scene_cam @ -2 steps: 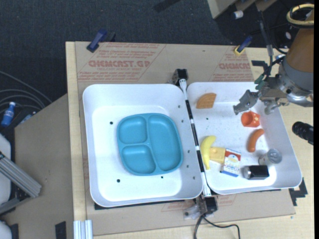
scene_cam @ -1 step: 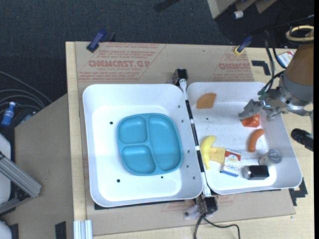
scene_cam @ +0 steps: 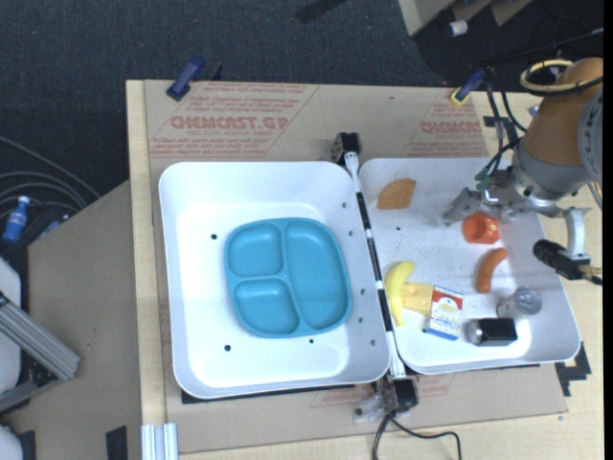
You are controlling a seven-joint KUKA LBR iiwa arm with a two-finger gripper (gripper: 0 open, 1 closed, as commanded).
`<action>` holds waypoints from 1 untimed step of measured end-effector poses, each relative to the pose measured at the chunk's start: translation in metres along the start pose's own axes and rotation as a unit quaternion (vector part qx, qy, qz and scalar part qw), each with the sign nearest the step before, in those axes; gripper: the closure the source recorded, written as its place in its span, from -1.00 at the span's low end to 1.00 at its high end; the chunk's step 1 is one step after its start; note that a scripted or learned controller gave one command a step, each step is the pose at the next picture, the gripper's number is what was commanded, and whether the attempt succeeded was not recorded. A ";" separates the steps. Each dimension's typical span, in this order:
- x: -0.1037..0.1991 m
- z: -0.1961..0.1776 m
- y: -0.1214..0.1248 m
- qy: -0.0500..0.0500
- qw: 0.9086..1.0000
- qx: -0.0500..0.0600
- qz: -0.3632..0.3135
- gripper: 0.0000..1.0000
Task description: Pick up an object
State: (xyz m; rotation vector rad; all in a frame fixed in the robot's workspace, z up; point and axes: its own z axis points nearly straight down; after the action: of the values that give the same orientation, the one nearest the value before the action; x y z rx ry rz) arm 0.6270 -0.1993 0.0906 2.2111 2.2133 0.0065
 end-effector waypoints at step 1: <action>-0.002 -0.013 0.002 -0.003 1.000 -0.004 0.000 1.00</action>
State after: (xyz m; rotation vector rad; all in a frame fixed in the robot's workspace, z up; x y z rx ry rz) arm 0.6289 -0.2015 0.1034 2.2047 2.2058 0.0085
